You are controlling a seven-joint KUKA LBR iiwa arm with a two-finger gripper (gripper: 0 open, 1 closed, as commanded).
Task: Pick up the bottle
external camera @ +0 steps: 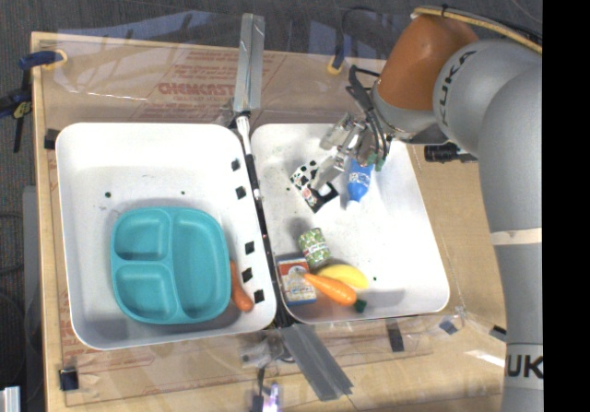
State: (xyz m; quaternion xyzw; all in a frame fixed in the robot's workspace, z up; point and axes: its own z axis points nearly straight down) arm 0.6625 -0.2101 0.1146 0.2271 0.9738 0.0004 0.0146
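The bottle (358,182) is small and blue with a pale top. It is in the right bin (419,244), in the upper middle. My gripper (351,161) reaches in from the right, below the orange wrist band, and its fingers close on the bottle's upper end. The bottle's body hangs below the fingertips. A black-and-white patterned object (308,182) lies just to the left of the bottle, close to the gripper.
Lower in the right bin lie a green can (313,246), a yellow fruit (344,276), a carrot (331,288) and a small box (295,282). The left bin (83,161) holds a teal divided plate (171,264) and an orange piece (241,297).
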